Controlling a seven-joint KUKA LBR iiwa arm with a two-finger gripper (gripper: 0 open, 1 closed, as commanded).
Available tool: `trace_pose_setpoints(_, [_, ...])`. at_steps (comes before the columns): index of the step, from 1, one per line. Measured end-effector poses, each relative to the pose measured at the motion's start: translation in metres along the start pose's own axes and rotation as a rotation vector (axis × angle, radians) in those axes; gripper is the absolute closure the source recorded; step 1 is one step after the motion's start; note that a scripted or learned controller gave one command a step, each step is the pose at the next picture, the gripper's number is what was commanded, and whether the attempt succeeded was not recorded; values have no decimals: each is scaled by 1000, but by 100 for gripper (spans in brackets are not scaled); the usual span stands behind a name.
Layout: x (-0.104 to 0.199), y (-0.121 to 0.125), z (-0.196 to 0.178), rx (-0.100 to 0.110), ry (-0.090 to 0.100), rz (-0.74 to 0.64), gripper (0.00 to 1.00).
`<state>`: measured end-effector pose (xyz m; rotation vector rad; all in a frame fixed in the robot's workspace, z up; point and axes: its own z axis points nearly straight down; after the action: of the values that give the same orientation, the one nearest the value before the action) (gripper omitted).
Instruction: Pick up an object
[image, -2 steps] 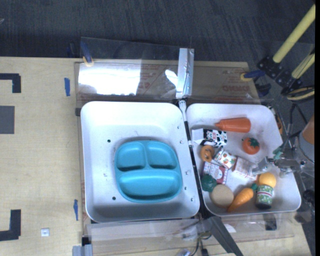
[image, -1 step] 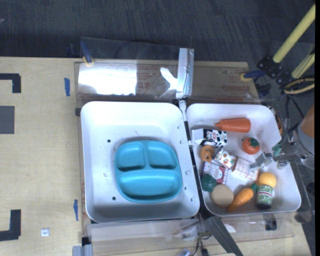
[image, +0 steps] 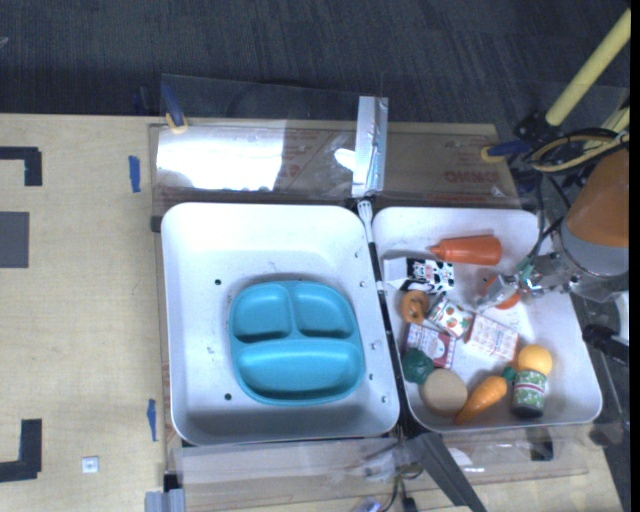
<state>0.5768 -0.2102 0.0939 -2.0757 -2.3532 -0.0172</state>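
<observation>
The hand (image: 520, 280) sits at the right side of the right bin (image: 585, 400); whether it is spread or pressed together cannot be told. The right bin holds an orange carrot (image: 467, 249) near the back wall, a second carrot (image: 484, 393) beside an egg (image: 444, 390), a small jar (image: 529, 391), and cartons (image: 492, 338). The left bin (image: 190, 300) holds a blue divided tray (image: 295, 338).

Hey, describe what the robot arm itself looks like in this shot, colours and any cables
The arm comes in at the right edge: a rounded orange band over a grey metallic wrist section. Below it, the claw is a small, cluttered piece of silvery metal with dark parts. Thin black cables loop beside the wrist.
</observation>
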Motion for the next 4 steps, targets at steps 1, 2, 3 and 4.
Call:
trace_pose_setpoints(1, [-14,11,-64,-2,-14,44,0])
trace_pose_setpoints(2, [-5,21,-3,-2,0,1,0])
trace_pose_setpoints(3, [2,-9,-24,7,-6,183,0])
trace_pose_setpoints(4, [15,40,9,2,-11,213,0])
